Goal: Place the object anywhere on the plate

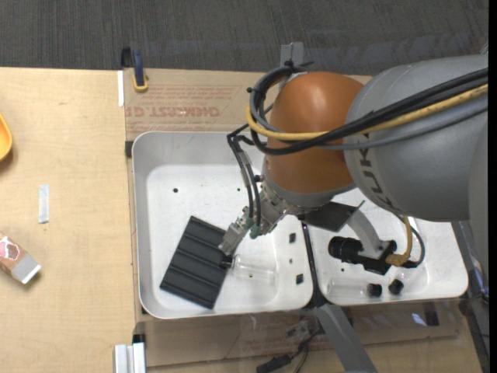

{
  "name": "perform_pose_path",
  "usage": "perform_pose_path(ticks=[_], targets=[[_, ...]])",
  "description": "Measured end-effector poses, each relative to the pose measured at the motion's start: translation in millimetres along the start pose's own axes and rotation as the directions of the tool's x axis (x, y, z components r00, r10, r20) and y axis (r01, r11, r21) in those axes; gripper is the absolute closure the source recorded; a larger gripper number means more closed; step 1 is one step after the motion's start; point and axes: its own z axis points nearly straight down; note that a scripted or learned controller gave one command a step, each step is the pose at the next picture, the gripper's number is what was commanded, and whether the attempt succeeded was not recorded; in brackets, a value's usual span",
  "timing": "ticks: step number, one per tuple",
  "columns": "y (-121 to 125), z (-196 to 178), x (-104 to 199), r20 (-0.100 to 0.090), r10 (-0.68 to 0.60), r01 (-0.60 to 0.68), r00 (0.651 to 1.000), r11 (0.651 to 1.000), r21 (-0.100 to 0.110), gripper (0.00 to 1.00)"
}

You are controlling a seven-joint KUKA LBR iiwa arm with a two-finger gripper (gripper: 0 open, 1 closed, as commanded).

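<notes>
A black ribbed rectangular plate (194,263) lies flat and askew in the front left of the left bin (155,208). My gripper (235,238) hangs low over the left bin, right at the plate's upper right corner, with the orange-banded wrist above it hiding much of the bin's middle. A small clear, glassy object (256,270) lies on the bin floor just right of the plate and just below the gripper. I see nothing held in the gripper.
Two small black pieces (375,289) (396,286) rest near the front of the right bin (443,286). A dark flat piece (334,214) shows under the arm. On the bench to the left lie a small white strip (43,204) and a wrapped packet (15,259).
</notes>
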Motion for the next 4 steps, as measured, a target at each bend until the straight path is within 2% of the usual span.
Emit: perform_pose_path(ticks=[1, 2, 3, 4], targets=[[52, -84, -45, 0.000, 0.006, -0.006, 1.000, 1.000, 0.000, 0.00], [67, -11, 0, -0.002, -0.143, 0.143, 0.990, 0.990, 0.002, 0.00], [66, -19, -1, -0.001, -0.142, 0.142, 0.990, 0.990, 0.003, 1.00], [27, -40, 30, -0.001, -0.238, 0.238, 0.971, 0.971, 0.001, 1.00]])
